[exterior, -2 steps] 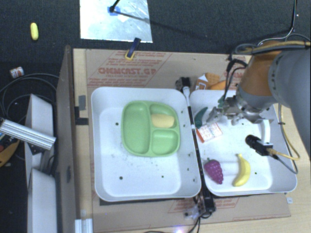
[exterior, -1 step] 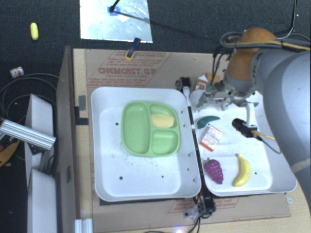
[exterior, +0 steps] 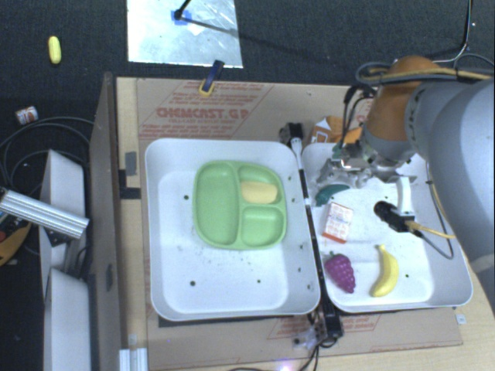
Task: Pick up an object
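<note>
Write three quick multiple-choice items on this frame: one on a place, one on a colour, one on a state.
1. Where does the green divided plate lie?
A. in the left bin
B. in the right bin
C. on the floor

2. What colour is the bunch of grapes beside the banana?
A. green
B. purple
C. red

3. How does the yellow block sit?
A. under the arm
B. on the bench outside the bins
C. in the plate's upper right compartment

Answers:
1 A, the plate rests on the floor of the left bin.
2 B, the grapes are purple, in the right bin next to the yellow banana.
3 C, the block lies inside that compartment, apart from the gripper.
</note>
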You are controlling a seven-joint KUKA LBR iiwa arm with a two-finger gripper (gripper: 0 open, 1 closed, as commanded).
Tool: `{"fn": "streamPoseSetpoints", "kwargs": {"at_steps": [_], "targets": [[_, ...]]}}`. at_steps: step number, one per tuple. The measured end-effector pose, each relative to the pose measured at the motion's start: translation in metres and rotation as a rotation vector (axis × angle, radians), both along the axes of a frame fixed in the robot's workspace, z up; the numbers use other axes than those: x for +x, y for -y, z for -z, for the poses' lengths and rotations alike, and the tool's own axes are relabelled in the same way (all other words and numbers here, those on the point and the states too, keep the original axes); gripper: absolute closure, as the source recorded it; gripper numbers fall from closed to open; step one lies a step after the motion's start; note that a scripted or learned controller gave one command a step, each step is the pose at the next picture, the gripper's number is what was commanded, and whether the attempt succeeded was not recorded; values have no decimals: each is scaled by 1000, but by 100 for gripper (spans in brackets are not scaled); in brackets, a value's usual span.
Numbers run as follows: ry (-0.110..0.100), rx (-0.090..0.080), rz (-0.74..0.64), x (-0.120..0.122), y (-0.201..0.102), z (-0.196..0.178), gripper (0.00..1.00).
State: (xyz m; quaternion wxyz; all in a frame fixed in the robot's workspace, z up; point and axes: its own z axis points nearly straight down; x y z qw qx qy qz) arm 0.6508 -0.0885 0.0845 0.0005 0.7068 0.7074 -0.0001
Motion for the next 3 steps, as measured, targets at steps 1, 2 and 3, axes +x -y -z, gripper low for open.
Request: {"fn": "streamPoseSetpoints", "kwargs": {"at_steps": [1,2,3], "targets": [[0,0,1,-12,-5,0,0],[1,0,0,-11,-5,-11,100],[10,2,-7,-26,-41,-106,100]]}}
